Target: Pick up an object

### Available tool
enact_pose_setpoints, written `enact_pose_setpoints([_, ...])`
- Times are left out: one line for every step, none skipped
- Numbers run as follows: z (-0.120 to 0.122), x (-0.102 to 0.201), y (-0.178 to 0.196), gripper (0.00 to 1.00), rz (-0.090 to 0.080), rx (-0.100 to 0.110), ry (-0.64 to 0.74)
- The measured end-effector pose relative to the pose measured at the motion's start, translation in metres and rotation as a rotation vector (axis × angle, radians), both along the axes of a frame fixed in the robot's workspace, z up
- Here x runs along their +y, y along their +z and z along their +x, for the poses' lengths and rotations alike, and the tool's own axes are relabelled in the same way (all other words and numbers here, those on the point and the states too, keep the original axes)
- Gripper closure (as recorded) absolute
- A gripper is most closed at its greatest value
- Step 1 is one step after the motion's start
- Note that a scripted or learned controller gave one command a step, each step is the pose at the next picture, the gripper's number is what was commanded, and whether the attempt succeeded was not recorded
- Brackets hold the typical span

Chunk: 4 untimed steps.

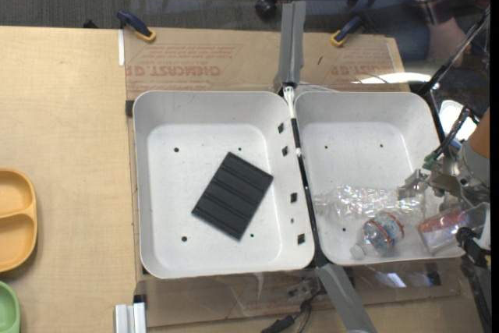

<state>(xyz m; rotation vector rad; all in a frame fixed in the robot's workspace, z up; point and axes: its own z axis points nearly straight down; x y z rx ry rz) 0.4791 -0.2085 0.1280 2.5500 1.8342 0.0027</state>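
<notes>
Poised at right bin (366,109) edge beside bottle (382,232), presumably lining up a grab; cannot tell jaws' state.

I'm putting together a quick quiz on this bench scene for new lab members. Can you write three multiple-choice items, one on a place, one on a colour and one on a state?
1. Where does the black ribbed slab lie?
A. In the left bin
B. In the right bin
C. On the wooden bench

2. What colour is the divided tray at the left edge?
A. Blue
B. Orange-yellow
C. White

3. How does the plastic water bottle sit?
A. Upright
B. Lying on its side
C. Leaning on the slab

Answers: 1 A, it rests on the left bin floor. 2 B, the tray is plainly orange-yellow. 3 B, its length runs along the right bin floor.
</notes>
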Motion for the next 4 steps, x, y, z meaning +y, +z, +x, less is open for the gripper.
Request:
enact_pose_setpoints([-0.001,0.014,0.019,0.00,-0.001,0.002,-0.336])
enact_pose_setpoints([0.011,0.113,-0.038,0.00,-0.002,0.006,-0.235])
enact_pose_setpoints([0.000,0.112,-0.035,0.00,-0.006,-0.003,-0.102])
enact_pose_setpoints([0.001,0.112,-0.026,1.00,-0.005,-0.004,-0.101])
